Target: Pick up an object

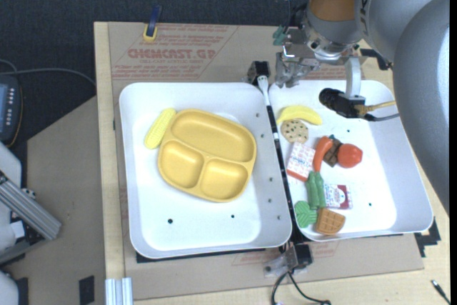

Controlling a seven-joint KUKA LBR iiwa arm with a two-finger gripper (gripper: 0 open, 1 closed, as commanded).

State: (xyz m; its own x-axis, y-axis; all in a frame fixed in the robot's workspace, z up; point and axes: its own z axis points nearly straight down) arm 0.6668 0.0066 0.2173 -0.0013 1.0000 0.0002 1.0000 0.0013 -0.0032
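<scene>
1. Currently the gripper [288, 78] is hovering at the far end of the right bin [400, 175], close to the rim where it meets the left bin [136, 153]. From this slanted view I cannot tell whether it is spread or pressed together.
2. The objects for picking are lying in both bins. A yellow banana [300, 113] is resting nearest the gripper, just on the near side of it, apart from it.
3. A round cookie [294, 130] is sitting just beside the banana, and a red-and-white packet [300, 159] is lying next in line along the shared rim.
4. A red tomato [349, 155] is sitting mid-bin with an orange piece [323, 150], possibly a carrot, leaning beside it.
5. A green pickle [315, 189] is lying towards the near end, with a small white card [337, 196] just beside it.
6. A waffle [329, 221] is resting at the near rim, touching a green leafy piece [305, 213].
7. In the left bin, a yellow divided tray [207, 153] is taking up the middle, and a corn cob [159, 127] is lying against its left edge.
</scene>
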